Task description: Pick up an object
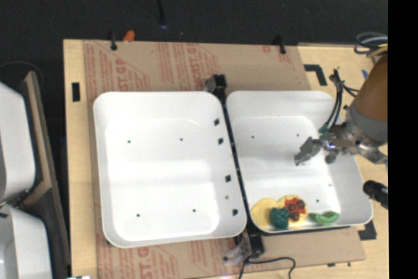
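A small heap of objects lies at the front edge of the right bin [274,114]: a yellow piece [263,209], a teal piece [280,219], a red and dark piece [294,205] and a green piece [324,216]. My gripper [318,150] hangs over the right side of that bin, behind the heap and well apart from it. Its fingers are spread and nothing sits between them.
The left bin [163,166] adjoins the right one along a black clipped seam. Both rest on a cardboard sheet [163,68] on the bench. The arm's orange band [375,91] stands at the right edge, with cables beside it.
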